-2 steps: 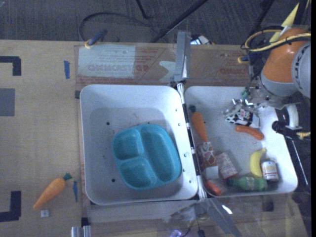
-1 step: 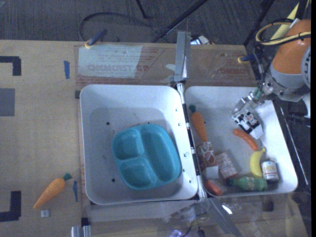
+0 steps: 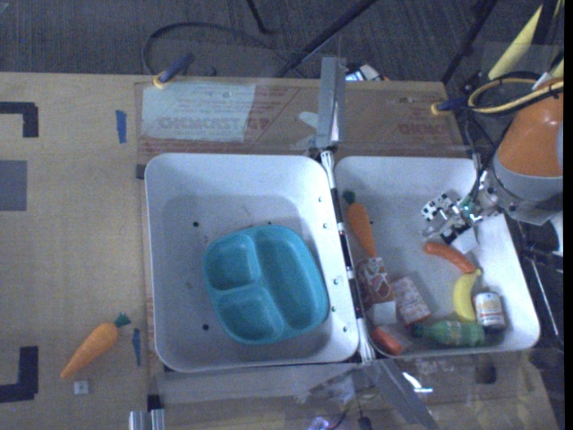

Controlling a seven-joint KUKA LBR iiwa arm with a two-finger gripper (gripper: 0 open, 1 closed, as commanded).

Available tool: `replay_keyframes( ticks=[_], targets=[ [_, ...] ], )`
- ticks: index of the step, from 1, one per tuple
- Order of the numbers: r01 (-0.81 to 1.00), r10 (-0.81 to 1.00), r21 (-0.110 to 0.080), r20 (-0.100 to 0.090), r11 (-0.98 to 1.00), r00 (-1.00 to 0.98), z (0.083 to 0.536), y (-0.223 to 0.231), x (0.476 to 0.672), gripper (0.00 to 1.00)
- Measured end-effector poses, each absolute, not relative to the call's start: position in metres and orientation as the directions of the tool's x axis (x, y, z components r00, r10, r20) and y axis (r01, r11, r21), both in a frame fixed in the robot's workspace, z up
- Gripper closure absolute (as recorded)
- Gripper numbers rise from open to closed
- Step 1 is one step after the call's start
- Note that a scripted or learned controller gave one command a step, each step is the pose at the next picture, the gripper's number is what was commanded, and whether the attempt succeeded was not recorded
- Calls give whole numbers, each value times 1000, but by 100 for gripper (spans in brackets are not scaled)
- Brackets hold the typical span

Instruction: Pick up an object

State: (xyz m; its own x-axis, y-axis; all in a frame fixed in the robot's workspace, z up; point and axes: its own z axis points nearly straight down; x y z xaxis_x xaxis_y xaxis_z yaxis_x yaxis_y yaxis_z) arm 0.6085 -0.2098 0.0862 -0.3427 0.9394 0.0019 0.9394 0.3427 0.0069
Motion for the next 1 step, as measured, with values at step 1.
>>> replay_keyframes(
  ticks=[1],
  targets=[
    [940,940,9,-2,341,-341,94,-213,610,100]
  ],
)
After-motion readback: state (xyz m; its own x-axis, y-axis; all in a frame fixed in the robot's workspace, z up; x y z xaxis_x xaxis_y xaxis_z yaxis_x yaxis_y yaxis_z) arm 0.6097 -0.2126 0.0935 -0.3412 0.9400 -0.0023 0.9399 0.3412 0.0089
